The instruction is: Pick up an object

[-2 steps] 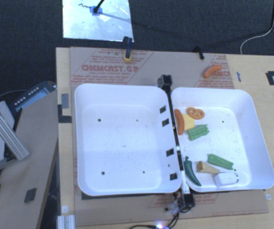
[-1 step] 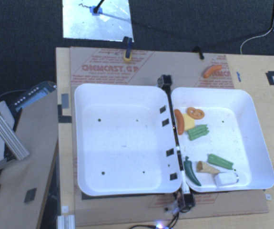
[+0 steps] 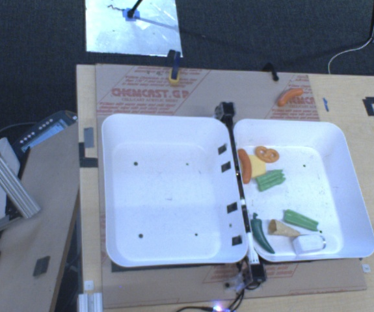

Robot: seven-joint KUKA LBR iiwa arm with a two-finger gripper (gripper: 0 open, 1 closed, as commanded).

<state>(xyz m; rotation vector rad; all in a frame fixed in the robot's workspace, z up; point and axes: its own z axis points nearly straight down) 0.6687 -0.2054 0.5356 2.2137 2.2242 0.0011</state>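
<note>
The right bin holds several small toy foods. An orange carrot lies along its left wall, beside a yellow wedge and an orange pretzel-like ring. A bundle of green beans sits just below them. Toward the front lie a dark green pepper, a tan cone, a green pod and a white block.
The left bin stands beside the right one, joined by black clips. An orange sausage-shaped toy lies on the cardboard behind the right bin. A yellow and blue clamp stands at the board's back edge. Grey equipment sits at left.
</note>
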